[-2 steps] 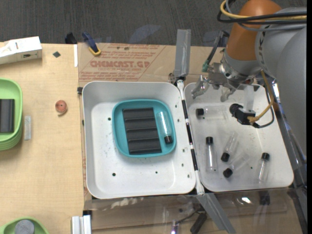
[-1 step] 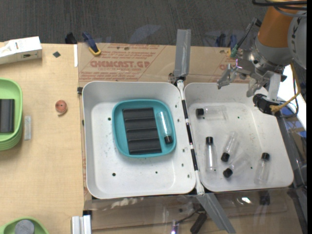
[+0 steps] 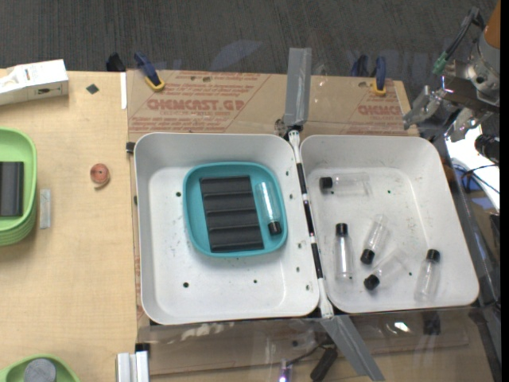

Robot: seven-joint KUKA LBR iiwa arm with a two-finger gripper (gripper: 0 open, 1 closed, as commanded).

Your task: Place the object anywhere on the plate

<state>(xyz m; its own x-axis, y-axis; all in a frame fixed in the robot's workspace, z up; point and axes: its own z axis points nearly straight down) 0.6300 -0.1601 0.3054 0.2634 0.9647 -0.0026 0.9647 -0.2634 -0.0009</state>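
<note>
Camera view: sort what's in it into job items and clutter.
Job items:
teal plate
vial on the plate
five loose vials in the right bin
gripper

Clutter:
green tray
white box
small round pink piece
blue clamps

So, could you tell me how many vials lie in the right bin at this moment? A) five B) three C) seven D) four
A: five clear, black-capped vials lie in the right bin: one near its top left, three around the middle, and one at the lower right. A sixth lies on the teal plate in the left bin.
</note>
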